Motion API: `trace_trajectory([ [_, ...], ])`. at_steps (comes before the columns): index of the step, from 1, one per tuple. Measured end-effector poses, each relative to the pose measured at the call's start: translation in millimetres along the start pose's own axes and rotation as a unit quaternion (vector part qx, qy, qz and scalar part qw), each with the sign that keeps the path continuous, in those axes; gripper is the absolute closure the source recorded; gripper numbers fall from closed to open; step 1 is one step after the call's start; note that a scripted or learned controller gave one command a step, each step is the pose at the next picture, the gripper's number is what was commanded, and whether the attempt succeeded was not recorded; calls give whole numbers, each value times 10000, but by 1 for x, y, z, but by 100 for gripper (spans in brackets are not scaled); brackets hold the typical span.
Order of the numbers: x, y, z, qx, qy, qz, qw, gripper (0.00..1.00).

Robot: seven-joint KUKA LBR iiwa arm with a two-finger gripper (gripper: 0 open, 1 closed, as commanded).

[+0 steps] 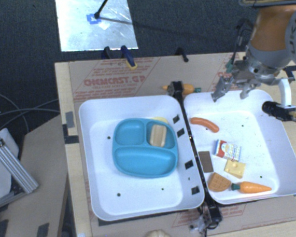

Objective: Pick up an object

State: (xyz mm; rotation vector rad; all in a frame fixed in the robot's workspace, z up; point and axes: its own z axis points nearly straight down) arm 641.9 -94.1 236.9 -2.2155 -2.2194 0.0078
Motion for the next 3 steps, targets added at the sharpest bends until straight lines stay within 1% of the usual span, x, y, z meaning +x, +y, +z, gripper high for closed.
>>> trace_trajectory([
  [1,0,2,-5,-47,-4,-7,10000,0],
  [2,-7,10,47,-39,-7,3,10000,0],
  [3,4,12,97,-30,-2,-16,10000,0],
])
